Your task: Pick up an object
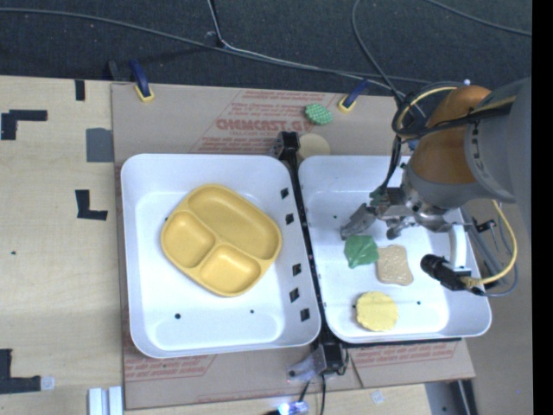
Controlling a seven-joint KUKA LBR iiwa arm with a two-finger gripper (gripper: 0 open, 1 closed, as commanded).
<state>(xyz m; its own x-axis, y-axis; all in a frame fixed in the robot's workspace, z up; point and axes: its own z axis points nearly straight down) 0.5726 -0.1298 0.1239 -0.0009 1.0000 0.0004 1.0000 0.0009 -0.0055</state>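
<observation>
Taking the black divider between the two bins as landmark: left of it, in the left bin, a yellow three-compartment tray lies flat, turned diagonally. On the surface beyond the divider's far end sits a small green dotted piece. Just right of the divider, in the right bin, lies a green leaf-shaped object — crumpled, its long axis roughly upright in the view. Touching its right edge is a tan speckled oblong; nearer the front lies a yellow round piece. The gripper hovers over the green object's upper edge — its fingers look spread, nothing between them. The wrist hides the bin's far right.
</observation>
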